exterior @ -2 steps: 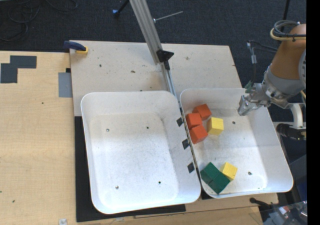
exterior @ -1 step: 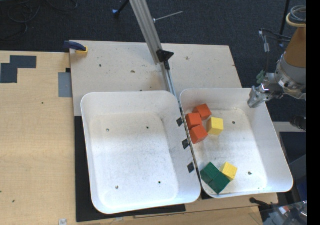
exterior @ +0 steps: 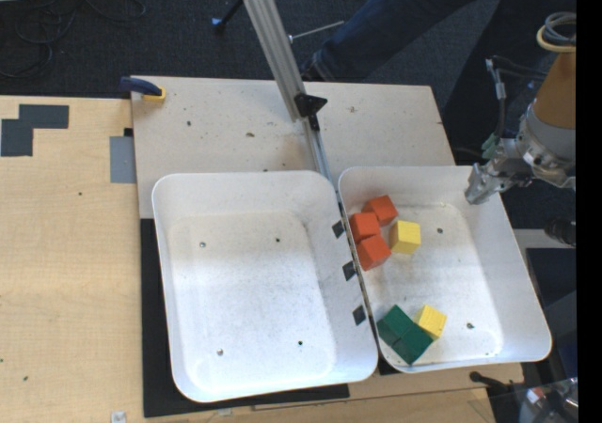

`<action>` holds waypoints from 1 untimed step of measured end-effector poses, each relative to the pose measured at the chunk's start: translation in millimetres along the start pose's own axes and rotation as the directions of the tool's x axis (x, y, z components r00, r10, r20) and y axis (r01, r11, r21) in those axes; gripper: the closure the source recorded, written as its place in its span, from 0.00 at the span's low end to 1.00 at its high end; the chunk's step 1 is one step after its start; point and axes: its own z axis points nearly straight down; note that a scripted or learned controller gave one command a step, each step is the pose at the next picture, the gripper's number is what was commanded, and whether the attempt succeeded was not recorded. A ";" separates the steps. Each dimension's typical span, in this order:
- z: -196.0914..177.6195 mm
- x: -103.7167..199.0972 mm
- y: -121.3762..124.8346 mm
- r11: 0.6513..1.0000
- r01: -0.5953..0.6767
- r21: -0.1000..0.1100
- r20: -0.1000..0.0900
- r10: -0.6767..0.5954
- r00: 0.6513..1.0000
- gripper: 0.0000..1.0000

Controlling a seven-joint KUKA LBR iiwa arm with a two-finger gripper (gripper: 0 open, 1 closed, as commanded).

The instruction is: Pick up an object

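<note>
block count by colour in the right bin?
Orange blocks: 3
Yellow blocks: 2
Green blocks: 2
Total: 7, all in the right bin

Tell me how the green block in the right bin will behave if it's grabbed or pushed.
The green block looks rigid, with flat faces, so it should slide rather than roll. It touches a yellow cube and sits near the right bin's front edge, so a push would probably shift the cube or jam it against the bin's wall. Its weight can't be judged; it looks like light painted wood.
</note>
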 end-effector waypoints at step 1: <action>-2.2 46.7 -7.4 1.000 0.007 0.003 -0.003 -0.007 1.000 1.00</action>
